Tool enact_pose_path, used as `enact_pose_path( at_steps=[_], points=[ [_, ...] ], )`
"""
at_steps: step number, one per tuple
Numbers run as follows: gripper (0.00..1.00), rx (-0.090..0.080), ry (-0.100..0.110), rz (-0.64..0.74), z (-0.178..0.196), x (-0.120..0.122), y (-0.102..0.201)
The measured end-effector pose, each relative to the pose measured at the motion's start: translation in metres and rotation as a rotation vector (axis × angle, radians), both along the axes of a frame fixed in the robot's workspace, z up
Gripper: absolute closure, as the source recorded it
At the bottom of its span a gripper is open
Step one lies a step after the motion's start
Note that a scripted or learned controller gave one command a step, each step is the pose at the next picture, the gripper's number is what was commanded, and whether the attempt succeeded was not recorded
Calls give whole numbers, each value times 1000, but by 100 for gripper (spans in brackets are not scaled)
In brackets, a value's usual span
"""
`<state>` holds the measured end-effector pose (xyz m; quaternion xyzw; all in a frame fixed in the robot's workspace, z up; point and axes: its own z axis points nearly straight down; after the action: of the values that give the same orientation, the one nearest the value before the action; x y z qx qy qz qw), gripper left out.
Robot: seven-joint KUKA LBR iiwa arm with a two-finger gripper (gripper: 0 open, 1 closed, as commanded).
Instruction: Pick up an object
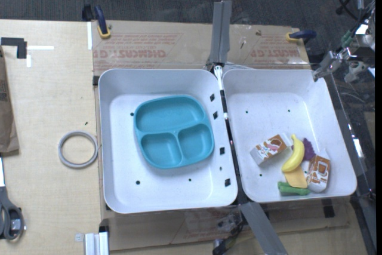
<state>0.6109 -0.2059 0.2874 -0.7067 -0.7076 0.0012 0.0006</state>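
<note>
- camera view: banana point(293, 153), carton point(268, 149) and green toy point(292, 189) clustered in right bin point(268, 92).
- blue tray point(173, 131) in left bin point(113, 128).
- gripper state: cannot tell.

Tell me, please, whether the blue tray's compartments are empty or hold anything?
Empty. The blue tray lies flat in the left bin, all three compartments showing bare blue. The toys, like the banana, lie in the right bin.

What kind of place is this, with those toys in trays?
Probably a robotics lab test bench: two white bins clamped to a wooden bench, toy food such as a banana, and cables over dark carpet.
</note>
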Motion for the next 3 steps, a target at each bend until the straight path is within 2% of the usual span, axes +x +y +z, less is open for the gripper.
enact_pose_path(
  at_steps=[1,2,3],
  points=[
    [0,0,1,-61,-128,-21,-16],
    [0,1,0,10,-131,-21,-4],
    [0,3,0,27,-197,-77,-2]
  ],
)
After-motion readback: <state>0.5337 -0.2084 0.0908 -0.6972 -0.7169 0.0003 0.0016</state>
